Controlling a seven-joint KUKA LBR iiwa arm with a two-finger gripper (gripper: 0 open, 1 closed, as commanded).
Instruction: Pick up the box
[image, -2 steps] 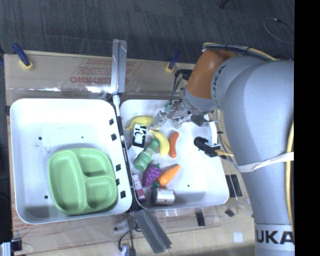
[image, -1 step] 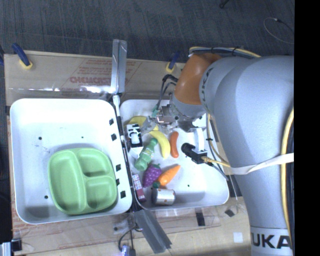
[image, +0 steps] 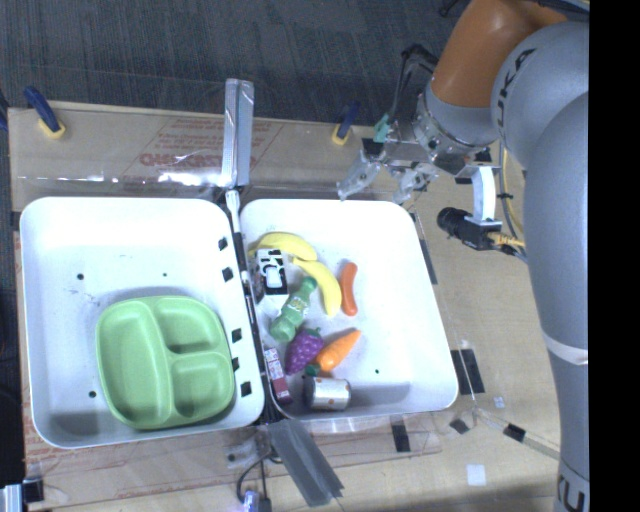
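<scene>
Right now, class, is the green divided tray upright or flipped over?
Upright: the green divided tray in the left bin shows its three compartments facing up.

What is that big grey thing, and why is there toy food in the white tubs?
The big grey thing is a robot arm, seen by a camera looking down from above. Its gripper, a two-finger claw, hangs over the far edge of the right bin with nothing between its fingers. That bin holds a banana, a carrot, purple grapes, a green bottle, a silver can and a small black-and-white box. The left bin holds a green tray. The robot should pick up the box.
</scene>
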